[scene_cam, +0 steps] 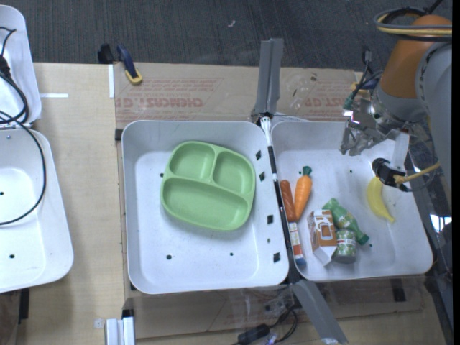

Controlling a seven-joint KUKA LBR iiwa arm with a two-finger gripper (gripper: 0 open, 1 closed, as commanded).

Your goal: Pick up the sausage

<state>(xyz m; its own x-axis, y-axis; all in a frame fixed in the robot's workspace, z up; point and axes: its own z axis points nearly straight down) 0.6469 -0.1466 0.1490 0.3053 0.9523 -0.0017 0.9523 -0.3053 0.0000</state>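
- The grey two-finger gripper (357, 144) hangs over the far right corner of the right-hand shallow white plastic bin (402, 263), high enough that nothing sits between its fingers; whether they are apart or together I cannot tell at this slant.
- The slim reddish-orange sausage (287, 199), smooth and tube-shaped, lies well to the gripper's left and nearer the camera, tight along the bin's left wall, which likely leaves little room on that side.
- Just beside it lies the tapered orange toy carrot with a green top (303, 190).
- Below the gripper, nearer the camera, lie a curved yellow banana (377, 200), a small printed carton (323, 232) and a green bottle (345, 230).
- Far left, in the other bin, sits a pale green three-compartment plate (208, 185).
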